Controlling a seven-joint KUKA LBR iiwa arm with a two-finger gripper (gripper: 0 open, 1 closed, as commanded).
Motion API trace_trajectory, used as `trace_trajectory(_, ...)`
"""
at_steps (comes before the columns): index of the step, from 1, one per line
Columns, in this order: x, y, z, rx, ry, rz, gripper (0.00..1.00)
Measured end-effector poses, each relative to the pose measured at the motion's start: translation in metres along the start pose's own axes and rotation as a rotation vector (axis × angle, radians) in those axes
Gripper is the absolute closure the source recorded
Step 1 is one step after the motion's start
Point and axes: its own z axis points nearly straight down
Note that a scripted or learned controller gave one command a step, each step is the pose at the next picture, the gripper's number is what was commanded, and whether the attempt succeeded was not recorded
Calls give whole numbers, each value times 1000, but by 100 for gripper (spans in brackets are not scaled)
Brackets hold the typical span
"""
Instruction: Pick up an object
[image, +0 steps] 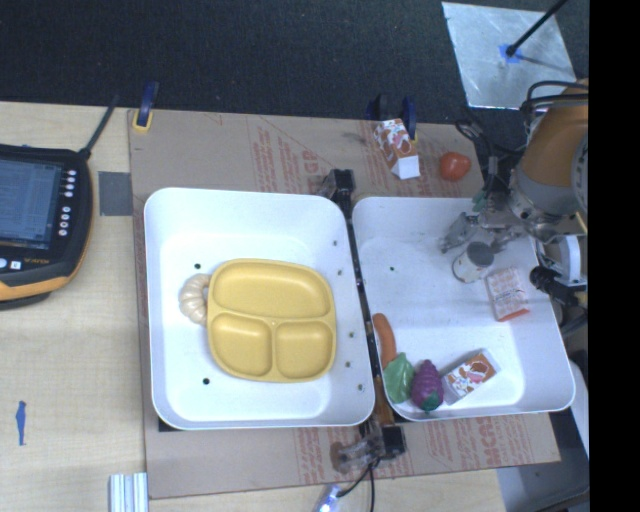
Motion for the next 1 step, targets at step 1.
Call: trace_trajectory(1, 0, 0, 4, 3, 1, 0, 0)
